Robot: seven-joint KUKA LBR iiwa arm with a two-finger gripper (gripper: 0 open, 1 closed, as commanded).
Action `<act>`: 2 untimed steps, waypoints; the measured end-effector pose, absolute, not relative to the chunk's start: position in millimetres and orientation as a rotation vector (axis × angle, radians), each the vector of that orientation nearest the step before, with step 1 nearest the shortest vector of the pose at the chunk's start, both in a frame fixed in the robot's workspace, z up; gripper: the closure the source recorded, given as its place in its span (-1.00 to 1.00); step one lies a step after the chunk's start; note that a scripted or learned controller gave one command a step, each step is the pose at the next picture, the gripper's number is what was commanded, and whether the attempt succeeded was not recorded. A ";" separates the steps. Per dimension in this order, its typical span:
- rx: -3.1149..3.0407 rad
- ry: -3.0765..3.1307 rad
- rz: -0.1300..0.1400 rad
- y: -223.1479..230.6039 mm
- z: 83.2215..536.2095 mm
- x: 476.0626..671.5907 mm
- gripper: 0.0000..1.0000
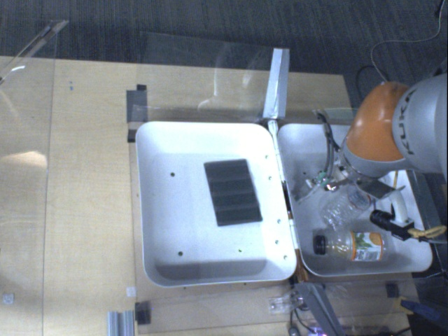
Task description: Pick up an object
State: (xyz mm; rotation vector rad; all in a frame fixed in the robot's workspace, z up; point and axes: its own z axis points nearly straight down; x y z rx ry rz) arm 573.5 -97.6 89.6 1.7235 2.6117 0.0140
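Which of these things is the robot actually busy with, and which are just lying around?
Part of the job:
- gripper, down in the right bin
- clear plastic bottle beside it
- bottle with a black cap, lying on its side

Just lying about:
- dark ribbed pad in the left bin

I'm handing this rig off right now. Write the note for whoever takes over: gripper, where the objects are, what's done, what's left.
Gripper: down inside the right bin, near its middle; whether its fingers are open or shut cannot be told, and nothing is seen between them.
Objects: a clear plastic bottle lies in the right bin just below the gripper; a bottle with a black cap and an orange-green label lies on its side along that bin's near wall. A dark ridged rectangular block lies flat in the middle of the left bin.
Done: arm is positioned over the right bin's objects.
Left: no pick confirmed; grasp and lift one object.
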 end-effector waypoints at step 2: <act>1.892 2.495 0.014 -187.3 105.3 518.6 -1.00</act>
